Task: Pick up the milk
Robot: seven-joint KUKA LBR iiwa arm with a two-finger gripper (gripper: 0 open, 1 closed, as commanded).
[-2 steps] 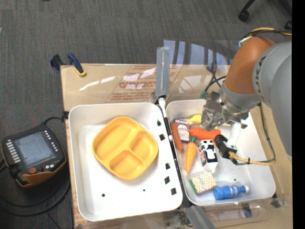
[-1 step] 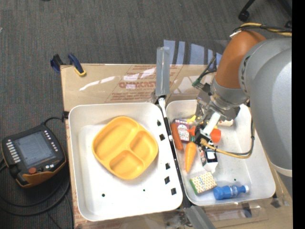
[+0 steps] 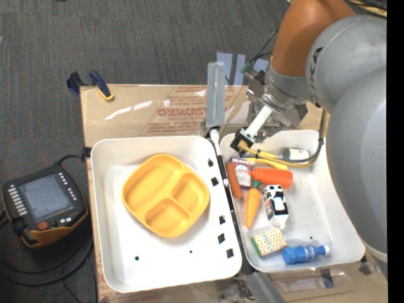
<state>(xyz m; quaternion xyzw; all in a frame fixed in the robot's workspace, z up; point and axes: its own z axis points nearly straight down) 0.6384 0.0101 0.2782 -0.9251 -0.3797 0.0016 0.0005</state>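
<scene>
The milk [image 3: 275, 204] is a small white carton with black cow patches. It lies on its side in the middle of the right bin [image 3: 315, 194], with an orange carrot [image 3: 251, 206] on its left and an orange-red bottle [image 3: 273, 177] just beyond it. My gripper [image 3: 273, 126] hangs under the grey wrist over the far end of the right bin, beyond the milk and apart from it. Nothing shows between its tips.
The right bin also holds a small pink carton [image 3: 242, 173], a yellow-green cracker box [image 3: 269, 242], a blue bottle [image 3: 305, 254] and a small white-grey object [image 3: 295, 153]. A yellow divided plate [image 3: 165, 194] lies in the left bin [image 3: 107, 245]. A teach pendant [image 3: 41, 204] sits at far left.
</scene>
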